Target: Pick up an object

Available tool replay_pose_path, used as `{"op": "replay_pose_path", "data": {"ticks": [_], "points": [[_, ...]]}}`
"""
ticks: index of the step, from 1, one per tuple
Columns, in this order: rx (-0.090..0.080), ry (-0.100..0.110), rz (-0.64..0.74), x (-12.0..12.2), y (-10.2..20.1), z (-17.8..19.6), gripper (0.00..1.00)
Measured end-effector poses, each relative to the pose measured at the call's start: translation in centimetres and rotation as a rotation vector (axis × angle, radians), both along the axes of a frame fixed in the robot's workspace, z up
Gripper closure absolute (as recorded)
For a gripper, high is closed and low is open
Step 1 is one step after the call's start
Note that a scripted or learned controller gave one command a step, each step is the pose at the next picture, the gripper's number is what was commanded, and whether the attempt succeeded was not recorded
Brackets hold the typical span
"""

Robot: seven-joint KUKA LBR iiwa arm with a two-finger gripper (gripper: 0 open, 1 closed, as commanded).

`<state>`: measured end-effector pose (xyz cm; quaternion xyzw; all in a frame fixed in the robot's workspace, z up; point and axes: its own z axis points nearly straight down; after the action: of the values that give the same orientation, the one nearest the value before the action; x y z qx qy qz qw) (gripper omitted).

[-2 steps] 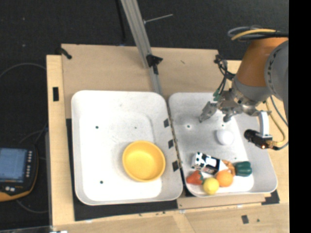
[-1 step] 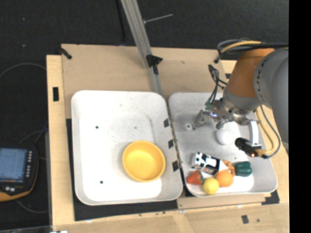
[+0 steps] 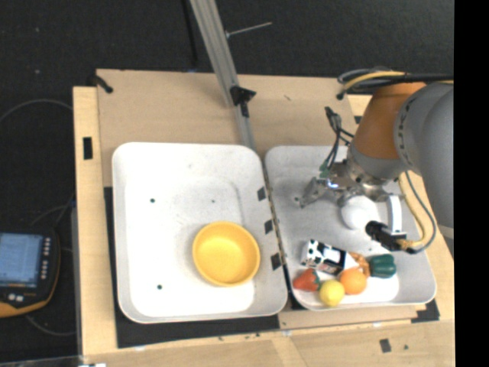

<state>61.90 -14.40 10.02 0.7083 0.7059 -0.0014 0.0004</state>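
Observation:
My gripper (image 3: 354, 211) hangs over the middle of the right bin (image 3: 294, 174), under the arm's orange-banded wrist (image 3: 380, 132), which hides most of it. Just in front of it, at the bin's near edge, lies a cluster of small objects: a black-and-white item (image 3: 324, 257), a red piece (image 3: 305, 280), a yellow ball (image 3: 331, 293), an orange ball (image 3: 353, 281) and a green piece (image 3: 381, 265). None of them is seen in the gripper. A yellow bowl (image 3: 225, 253) sits in the near part of the left bin (image 3: 153, 182).
A grey metal pole (image 3: 218, 48) slants across the bench from the back to the gap between the bins. Cables (image 3: 416, 220) loop from the wrist on the right. A handheld pendant (image 3: 27, 270) lies off the bench at far left.

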Motion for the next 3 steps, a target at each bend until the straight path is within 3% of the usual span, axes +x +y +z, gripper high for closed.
{"op": "replay_pose_path", "data": {"ticks": [1, 3], "points": [[0.001, -0.004, -0.003, 0.1, -0.1, 1.2, 1.0], [0.001, -0.01, 0.006, -1.4, -0.1, 12.2, 1.0]]}}
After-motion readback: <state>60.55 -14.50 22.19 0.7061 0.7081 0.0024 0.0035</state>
